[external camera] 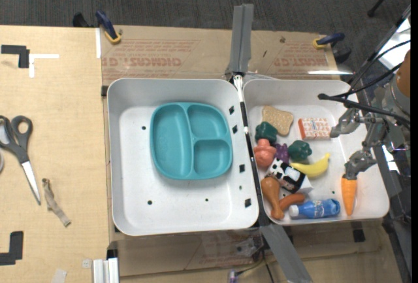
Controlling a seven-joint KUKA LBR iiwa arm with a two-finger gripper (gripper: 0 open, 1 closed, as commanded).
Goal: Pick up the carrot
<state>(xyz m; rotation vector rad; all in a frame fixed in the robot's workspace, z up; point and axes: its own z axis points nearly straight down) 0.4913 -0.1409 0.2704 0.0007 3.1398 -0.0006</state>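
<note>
The fingers (354, 144) hang spread open with nothing between them, over the right bin (382, 213). The carrot (349, 195) lies just below them, its top almost touching the nearer fingertip, a blue bottle (316, 209) beside it.

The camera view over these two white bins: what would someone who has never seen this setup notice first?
Probably the teal divided plate, lying alone in the left bin. Next, the heap of toy food in the right bin: a yellow banana, a slice of bread, a blue bottle. Then the orange carrot near that bin's right wall, with the arm's tool hanging just above its leafy end.
</note>
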